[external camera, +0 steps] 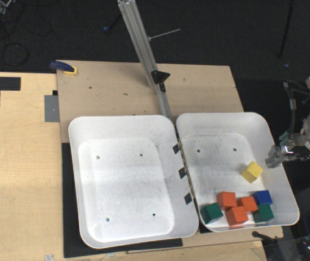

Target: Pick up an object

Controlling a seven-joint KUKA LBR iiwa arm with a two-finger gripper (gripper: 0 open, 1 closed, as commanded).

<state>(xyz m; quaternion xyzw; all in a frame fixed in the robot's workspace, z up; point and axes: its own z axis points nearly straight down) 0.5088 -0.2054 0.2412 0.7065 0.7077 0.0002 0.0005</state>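
The right bin [220, 140] holds several small cubes. A yellow cube [251, 172] lies alone near the bin's right wall. Toward the front right corner sits a tight cluster: three orange cubes [236, 216], a blue cube [262, 197], and two green cubes [212, 212], one at each end of the group. My gripper [275, 159] hangs at the right bin's right rim, just right of and slightly above the yellow cube, with nothing seen in it. Most of the arm lies beyond the right edge of the view.
The left bin [122, 173] sits beside the right one, joined by black clips [181, 172]. A slanted aluminium post [141, 42] rises behind the bins. A blue and yellow clamp [63, 67] lies at the bench's back left.
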